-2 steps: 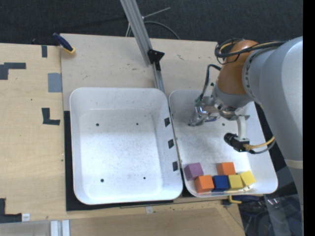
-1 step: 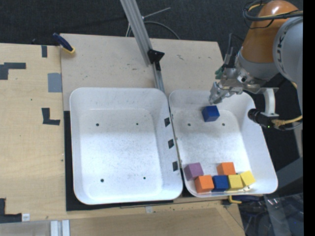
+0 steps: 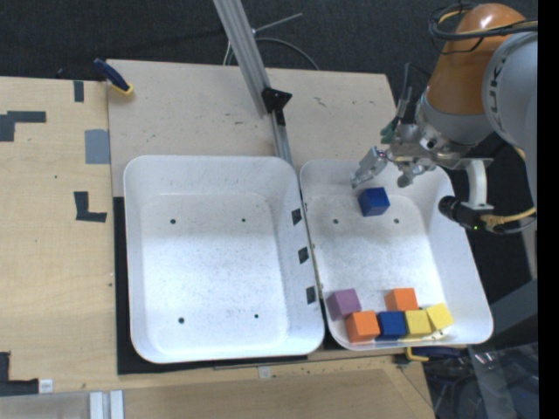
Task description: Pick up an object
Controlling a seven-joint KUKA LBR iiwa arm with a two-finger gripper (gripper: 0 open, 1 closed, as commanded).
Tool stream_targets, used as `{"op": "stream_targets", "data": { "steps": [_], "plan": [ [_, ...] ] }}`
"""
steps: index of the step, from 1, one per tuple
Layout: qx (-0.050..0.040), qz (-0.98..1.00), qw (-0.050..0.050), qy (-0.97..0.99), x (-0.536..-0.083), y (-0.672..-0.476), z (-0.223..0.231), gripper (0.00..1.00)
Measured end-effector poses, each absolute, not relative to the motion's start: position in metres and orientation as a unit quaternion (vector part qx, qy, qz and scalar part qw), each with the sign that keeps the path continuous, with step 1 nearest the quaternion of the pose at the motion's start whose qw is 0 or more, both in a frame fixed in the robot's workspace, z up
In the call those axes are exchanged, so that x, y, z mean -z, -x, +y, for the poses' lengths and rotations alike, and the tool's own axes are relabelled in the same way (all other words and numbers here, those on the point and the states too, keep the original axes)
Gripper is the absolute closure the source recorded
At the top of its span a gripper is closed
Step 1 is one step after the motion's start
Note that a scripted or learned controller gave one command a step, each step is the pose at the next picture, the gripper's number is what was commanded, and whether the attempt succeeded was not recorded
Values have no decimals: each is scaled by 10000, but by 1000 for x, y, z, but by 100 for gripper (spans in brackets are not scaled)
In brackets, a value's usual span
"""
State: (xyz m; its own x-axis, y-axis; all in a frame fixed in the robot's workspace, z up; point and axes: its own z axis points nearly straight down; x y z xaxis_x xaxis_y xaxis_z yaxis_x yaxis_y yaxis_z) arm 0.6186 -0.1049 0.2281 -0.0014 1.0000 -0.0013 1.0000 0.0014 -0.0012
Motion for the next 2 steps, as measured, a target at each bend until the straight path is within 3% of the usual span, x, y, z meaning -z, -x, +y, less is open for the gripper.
{"op": "stream_targets", "data": {
  "steps": [1,2],
  "plan": [
    [9,7072,44,-7070,-111,-645,-125,0],
    [-57,7087,142,-7054,-110,-636,-149,0]
  ]
}}
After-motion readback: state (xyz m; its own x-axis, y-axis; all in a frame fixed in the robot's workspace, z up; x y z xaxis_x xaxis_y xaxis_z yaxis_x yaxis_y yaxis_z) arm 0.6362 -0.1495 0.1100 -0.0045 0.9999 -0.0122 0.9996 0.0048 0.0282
